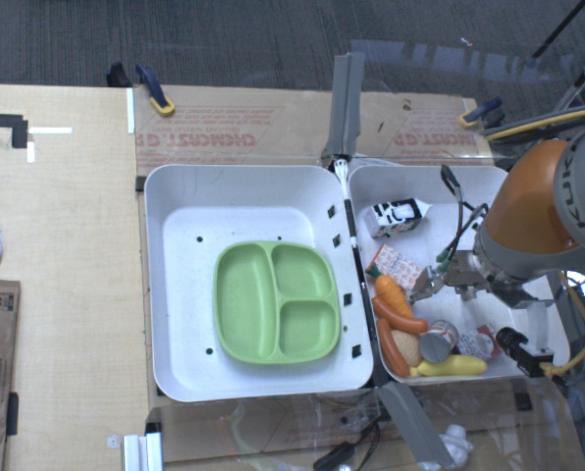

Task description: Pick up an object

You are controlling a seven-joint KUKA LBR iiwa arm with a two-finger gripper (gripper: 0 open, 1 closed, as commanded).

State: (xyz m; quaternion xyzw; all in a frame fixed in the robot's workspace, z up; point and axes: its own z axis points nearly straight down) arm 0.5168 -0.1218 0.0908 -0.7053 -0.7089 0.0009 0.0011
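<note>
Lying smooth: three-compartment green plate (276,301), white bin (165,292).

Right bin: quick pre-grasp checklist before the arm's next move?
1. Gripper over the right bin: ok.
2. Objects within reach: ok. Carrot, banana, small can and a black-and-white carton lie there.
3. Target isolated: not ok. Carrot, can and banana are crowded in the near corner.
4. Finger opening: cannot tell.
5. Anything held: cannot tell.
6. Left bin: ok, green divided plate lies flat, away from the arm.
</note>
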